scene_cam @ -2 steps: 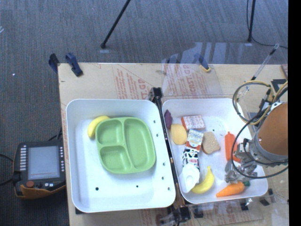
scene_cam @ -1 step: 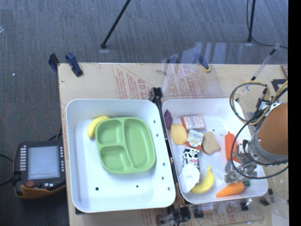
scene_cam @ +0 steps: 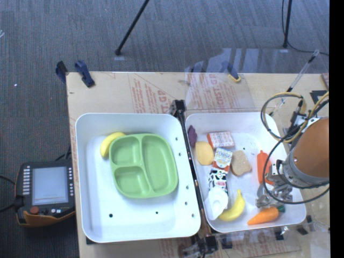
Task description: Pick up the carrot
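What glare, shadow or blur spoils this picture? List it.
Camera view: pale reflective glare streaks the bench behind the right bin; lighting is otherwise even, with soft shadows; the image is slightly soft overall; the pincer above the carrot looks blurred, its shape hard to read.

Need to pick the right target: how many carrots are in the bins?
2, both in the right bin: one carrot lies near the front right corner, another stands lengthwise just behind the pincer. More may be hidden under the arm.
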Available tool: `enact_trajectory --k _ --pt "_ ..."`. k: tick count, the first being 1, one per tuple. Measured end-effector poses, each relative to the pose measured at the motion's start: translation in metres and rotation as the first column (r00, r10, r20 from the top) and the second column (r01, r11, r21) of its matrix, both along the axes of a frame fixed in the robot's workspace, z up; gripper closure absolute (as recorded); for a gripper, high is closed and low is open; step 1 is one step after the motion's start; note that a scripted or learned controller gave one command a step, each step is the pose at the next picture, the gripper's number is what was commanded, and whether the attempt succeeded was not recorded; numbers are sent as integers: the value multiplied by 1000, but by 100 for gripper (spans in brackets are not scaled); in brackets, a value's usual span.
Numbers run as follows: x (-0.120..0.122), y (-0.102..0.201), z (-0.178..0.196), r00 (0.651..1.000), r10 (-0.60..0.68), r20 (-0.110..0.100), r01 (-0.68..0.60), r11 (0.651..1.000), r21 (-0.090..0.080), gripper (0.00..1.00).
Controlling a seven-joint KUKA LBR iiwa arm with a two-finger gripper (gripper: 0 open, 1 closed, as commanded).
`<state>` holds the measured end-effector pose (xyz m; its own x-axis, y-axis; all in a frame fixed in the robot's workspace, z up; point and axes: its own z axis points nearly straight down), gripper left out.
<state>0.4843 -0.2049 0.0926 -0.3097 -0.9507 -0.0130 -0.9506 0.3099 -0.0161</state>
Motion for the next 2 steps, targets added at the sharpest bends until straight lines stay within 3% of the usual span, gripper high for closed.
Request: enact_trajectory --k 2 --pt "0 2 -2 964 265 1 -265 964 -1 100"
